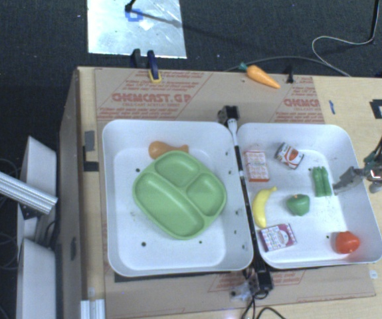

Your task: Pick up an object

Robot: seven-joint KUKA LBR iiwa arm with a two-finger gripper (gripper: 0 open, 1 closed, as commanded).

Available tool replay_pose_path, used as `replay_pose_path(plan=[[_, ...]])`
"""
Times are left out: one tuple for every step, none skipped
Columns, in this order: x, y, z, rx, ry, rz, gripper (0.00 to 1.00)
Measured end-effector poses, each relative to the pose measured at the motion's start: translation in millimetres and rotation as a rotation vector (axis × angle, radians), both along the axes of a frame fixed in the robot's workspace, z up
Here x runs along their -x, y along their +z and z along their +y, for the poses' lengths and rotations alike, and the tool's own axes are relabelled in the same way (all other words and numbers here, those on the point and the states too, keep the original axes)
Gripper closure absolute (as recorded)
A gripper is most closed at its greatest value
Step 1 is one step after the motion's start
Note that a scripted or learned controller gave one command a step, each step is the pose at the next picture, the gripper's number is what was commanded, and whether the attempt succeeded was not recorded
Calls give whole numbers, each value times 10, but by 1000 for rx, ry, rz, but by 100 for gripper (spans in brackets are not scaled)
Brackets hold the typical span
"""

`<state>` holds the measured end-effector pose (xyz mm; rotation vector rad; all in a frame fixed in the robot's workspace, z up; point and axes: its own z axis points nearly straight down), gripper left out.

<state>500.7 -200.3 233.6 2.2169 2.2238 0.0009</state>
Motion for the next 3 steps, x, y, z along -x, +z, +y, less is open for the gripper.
replay_pose_path(plan=[[-297,-1480,53,0,0,0,0],[-1029,-1486,328,0,1,-2,0],[-1036,-1378,323,1,4,-4,100]])
